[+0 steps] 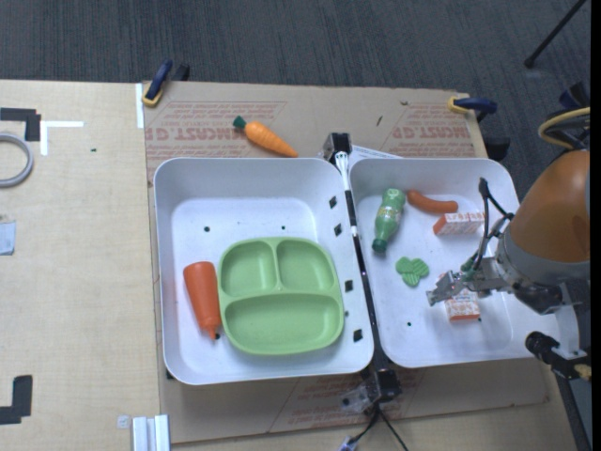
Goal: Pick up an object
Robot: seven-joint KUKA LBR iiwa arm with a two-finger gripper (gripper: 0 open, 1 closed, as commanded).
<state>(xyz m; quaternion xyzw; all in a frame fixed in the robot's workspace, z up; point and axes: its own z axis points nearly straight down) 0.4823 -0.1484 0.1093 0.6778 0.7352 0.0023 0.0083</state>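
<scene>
My gripper point(457, 291) is low in the right bin point(423, 341), directly over a small orange and white carton point(464, 311) that lies on the bin floor. The carton's upper part is hidden by the gripper. Left of it lies a flat green leaf-shaped toy point(411, 271). A green bottle point(386, 220) lies on its side near the bin's left wall. A red-orange sausage point(431, 201) and a second small white and orange box point(461, 223) rest at the back of the same bin.
The left bin point(178, 214) holds a green divided plate point(280, 295) and an orange cylinder point(201, 298) beside it. A toy carrot point(266, 137) lies on the cardboard behind the bins. The arm's orange band point(562, 209) hangs over the right bin's right edge.
</scene>
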